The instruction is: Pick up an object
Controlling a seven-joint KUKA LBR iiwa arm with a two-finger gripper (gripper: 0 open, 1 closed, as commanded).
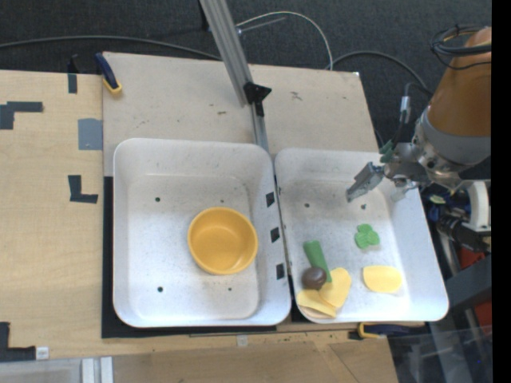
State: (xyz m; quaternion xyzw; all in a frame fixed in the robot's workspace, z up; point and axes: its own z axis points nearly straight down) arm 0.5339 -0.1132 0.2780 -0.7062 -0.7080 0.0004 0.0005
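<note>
Objects for picking lie in the right bin (415,238), grouped toward its near edge: a green stick-shaped piece (314,253) lying at a slant, a small brown round item (314,278) touching its lower end, a pale yellow flat piece (329,294) just beside and partly under the brown item, a small green lump (366,236) further right, and a yellow oval piece (382,278) near the front right corner, apart from the rest. Left bin (136,214) holds one yellow bowl (223,239), upright, roughly central and slightly toward the front. Camera view shows the arm (459,94) entering from the right, orange band visible above the grey wrist. Gripper (362,184) hangs over the upper middle of the right bin, well apart from every object there; nothing sits between its fingers. Whether the fingers are spread or pressed together cannot be told at this angle. A slanted grey metal bar (227,34) runs from the top of the view down to the junction between the two bins. Black cables (319,30) lie on the dark floor behind the bench.
</note>
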